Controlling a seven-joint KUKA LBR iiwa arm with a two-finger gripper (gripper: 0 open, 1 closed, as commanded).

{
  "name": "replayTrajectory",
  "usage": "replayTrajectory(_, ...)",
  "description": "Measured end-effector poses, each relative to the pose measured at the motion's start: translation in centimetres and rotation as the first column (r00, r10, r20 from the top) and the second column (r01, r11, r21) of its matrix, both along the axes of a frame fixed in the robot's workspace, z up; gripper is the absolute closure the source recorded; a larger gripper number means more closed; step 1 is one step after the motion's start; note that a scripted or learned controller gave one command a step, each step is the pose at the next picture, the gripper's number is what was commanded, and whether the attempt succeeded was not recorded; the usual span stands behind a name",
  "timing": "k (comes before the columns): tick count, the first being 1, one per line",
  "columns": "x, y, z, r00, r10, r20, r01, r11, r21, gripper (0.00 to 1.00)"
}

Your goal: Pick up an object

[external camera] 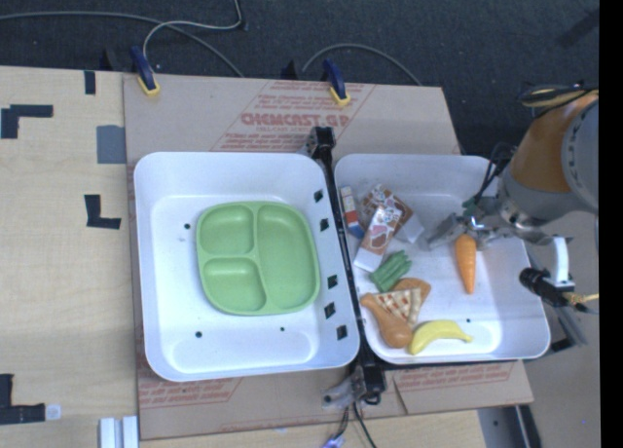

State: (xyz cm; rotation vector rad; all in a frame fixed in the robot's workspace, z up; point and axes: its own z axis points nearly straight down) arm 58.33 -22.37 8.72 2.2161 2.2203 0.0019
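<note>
1. The light is even and quite bright, with no strong direction.
2. The white bins [156, 242] look a little overexposed, with soft glare on their rims.
3. Shadows are weak and short.
4. The picture is slightly soft; small things lack detail.

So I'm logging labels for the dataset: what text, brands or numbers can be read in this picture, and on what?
"CHEMCAST GP", approximately, in red print on the cardboard sheet under the bins; the smaller red lines under it are too blurred to read.
The small packet in the right bin carries print, too small to read.
Nothing else legible.
</note>
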Motion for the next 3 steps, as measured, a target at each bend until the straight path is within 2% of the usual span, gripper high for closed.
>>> replayTrajectory(1, 0.0, -0.1, 1.0, 1.000, 0.000, 0.002, 0.000, 1.000, -0.003, 1.00)
replayTrajectory(2, 6.7, 6.2, 1.9, 1.000, 0.001, -0.004, -0.001, 1.000, 0.003, 1.00)
replayTrajectory(3, 7.1, 14.0, 9.8, 1.000, 0.001, -0.004, -0.001, 1.000, 0.003, 1.00)
